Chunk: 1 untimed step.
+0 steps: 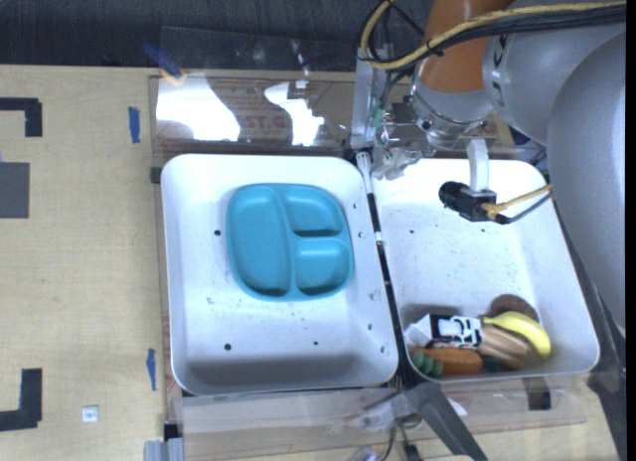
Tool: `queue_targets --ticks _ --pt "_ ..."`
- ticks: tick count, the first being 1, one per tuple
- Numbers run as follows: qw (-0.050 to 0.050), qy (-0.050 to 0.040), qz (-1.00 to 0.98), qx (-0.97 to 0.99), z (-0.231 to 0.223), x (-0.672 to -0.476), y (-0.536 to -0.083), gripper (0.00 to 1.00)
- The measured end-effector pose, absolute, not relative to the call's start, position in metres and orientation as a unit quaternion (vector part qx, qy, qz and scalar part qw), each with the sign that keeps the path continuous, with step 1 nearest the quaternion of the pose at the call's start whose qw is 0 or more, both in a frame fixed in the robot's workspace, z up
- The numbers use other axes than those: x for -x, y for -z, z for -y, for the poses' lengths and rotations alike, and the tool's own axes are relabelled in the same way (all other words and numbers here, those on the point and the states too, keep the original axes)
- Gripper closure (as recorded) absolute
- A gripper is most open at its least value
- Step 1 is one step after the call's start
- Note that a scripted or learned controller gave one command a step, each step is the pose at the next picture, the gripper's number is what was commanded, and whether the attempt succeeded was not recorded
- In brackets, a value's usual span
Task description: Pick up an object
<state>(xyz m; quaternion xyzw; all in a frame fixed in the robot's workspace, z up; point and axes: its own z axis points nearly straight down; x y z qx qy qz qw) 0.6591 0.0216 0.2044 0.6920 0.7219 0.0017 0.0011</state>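
At the right bin's (556,280) far left corner, the tool (393,156) hangs by the rim; whether it is apart or together I cannot tell. The toys, a banana (522,332) among them, lie bunched along the near edge, well apart. A descent here risks striking the rim and grabbing nothing.

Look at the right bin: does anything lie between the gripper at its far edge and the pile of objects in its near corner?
Nothing visible does. The gripper hangs at the right bin's far left corner; the pile, with a banana on top, sits along the near edge. Bare white floor lies between.
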Motion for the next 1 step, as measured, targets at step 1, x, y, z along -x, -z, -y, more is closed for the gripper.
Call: queue_targets --ticks 1 --pt "0.000 -0.0002 -0.780 -0.626 0.0000 -0.6062 -0.2300 1.00"
